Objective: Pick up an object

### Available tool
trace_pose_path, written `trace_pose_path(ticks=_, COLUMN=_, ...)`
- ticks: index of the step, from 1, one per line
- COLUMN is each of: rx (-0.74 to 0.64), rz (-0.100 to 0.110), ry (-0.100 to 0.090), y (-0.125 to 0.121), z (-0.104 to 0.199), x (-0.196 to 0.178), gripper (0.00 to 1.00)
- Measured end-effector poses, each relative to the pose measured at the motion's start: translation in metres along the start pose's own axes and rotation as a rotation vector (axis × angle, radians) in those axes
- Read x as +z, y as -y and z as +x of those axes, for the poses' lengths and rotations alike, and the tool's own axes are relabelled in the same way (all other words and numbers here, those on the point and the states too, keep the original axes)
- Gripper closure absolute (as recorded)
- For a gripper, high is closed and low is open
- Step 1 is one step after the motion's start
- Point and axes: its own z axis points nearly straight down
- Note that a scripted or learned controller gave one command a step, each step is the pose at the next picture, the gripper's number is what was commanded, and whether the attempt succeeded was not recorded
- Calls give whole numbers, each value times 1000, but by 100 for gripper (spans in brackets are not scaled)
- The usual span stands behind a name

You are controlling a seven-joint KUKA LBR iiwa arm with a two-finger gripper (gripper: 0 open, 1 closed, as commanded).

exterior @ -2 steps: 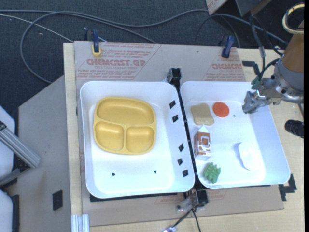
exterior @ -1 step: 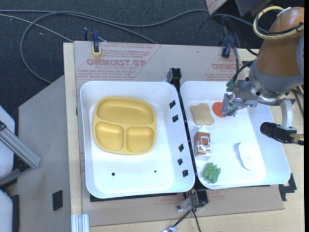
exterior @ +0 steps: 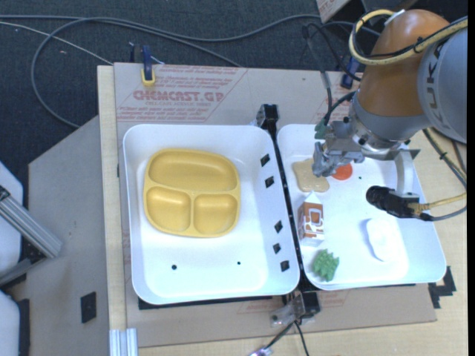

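My gripper [exterior: 323, 167] hangs low over the back left part of the right bin [exterior: 415, 269]. Its tip is just above a flat tan piece [exterior: 306, 179] that lies by the bin's left wall. A small red-orange object [exterior: 342, 172] peeks out right beside the gripper, partly hidden by it. Nearer the front lie a brown and white packet [exterior: 312, 221], a green leafy toy [exterior: 324, 264] and a white rounded object [exterior: 384, 240]. Nothing can be seen held.
The left bin [exterior: 148, 273] holds a yellow divided plate [exterior: 192, 192]. A black divider with clips [exterior: 280, 199] runs between the bins. A black fitting with a yellow cable [exterior: 392, 201] reaches over the right bin from the right. The arm's orange band [exterior: 401, 58] looms above the bin's back.
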Motion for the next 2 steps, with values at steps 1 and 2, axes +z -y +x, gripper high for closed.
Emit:
trace_pose_path(ticks=1, rx=0, rz=-3, ry=1, y=-9, z=60, x=7, gripper=100)
trace_pose_path(ticks=2, rx=0, rz=-3, ry=0, y=-6, z=111, x=-1, gripper=100)
